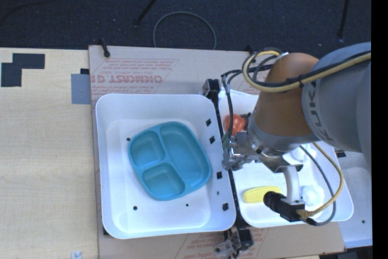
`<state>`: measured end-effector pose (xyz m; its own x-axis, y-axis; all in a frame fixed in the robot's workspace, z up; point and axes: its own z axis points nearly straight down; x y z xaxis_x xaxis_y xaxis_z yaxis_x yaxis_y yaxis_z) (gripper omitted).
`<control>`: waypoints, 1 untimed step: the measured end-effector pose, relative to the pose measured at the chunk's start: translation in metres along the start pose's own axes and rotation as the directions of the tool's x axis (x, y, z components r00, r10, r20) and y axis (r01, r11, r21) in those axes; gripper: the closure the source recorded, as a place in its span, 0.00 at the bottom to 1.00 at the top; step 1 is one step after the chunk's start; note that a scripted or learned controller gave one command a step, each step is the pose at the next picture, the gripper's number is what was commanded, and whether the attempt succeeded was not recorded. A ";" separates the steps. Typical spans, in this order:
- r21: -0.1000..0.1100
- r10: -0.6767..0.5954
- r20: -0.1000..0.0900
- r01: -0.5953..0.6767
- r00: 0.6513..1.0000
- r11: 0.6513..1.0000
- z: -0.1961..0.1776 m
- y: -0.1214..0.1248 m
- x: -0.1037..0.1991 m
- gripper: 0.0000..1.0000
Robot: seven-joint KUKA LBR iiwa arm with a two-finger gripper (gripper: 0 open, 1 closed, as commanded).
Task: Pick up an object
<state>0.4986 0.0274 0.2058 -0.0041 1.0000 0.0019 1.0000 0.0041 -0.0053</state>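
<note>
A light blue divided plate (168,159) lies in the left white bin (115,118). In the right bin (339,209) an orange-red object (234,124) sits near the dividing wall, partly hidden by the arm. A yellow object (254,195) lies near the front, and a white object (312,195) rests to its right. My gripper (233,156) hangs under the orange wrist band, low at the right bin's left wall, between the orange-red and yellow objects. The wrist hides most of it, and I see nothing held in it.
The grey arm (339,100) and its orange band (285,100) cover much of the right bin. Yellow and black cables (330,191) loop over that bin's front right. The bins stand on a cardboard sheet (139,73), with the wooden bench top (42,161) to the left.
</note>
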 end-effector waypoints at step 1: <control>-0.001 -0.001 0.000 0.001 1.000 1.000 0.004 0.003 0.056 1.00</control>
